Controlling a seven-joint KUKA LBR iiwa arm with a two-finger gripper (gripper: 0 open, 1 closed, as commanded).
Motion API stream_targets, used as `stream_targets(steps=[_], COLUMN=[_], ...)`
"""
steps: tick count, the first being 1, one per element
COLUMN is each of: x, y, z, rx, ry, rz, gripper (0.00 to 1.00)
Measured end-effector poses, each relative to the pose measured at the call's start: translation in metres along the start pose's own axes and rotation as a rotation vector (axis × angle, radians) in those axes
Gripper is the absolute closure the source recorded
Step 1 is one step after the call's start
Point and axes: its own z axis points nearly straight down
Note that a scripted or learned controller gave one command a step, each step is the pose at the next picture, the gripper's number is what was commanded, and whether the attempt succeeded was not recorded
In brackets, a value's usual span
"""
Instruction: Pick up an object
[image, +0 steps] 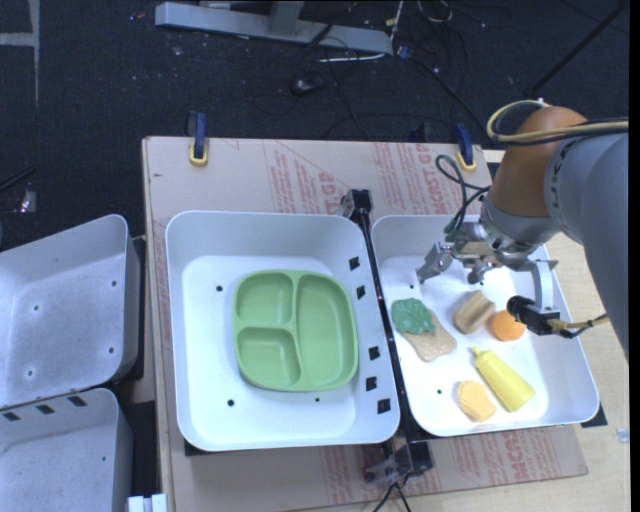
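Gripper hovering over right bin, whether open or shut impossible to tell (too small). Nothing visibly held. Food toys scattered just below it: green piece, bread roll, orange ball, yellow bottle. Probably lining up a grab.

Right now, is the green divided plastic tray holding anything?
Empty: the green divided plastic tray in the left white bin shows three bare compartments.

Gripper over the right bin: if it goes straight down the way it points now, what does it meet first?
Probably the bare floor of the right bin. The gripper hangs above the back of it; the tan block lies nearer the camera. Depth is unclear.
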Motion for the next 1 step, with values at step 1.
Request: stream_targets(steps=[1], x=[-0.0003], y=[0.0015], z=[-0.0139], rx=[-0.006], ry=[-0.001], rz=[0.000], gripper=[1.00])
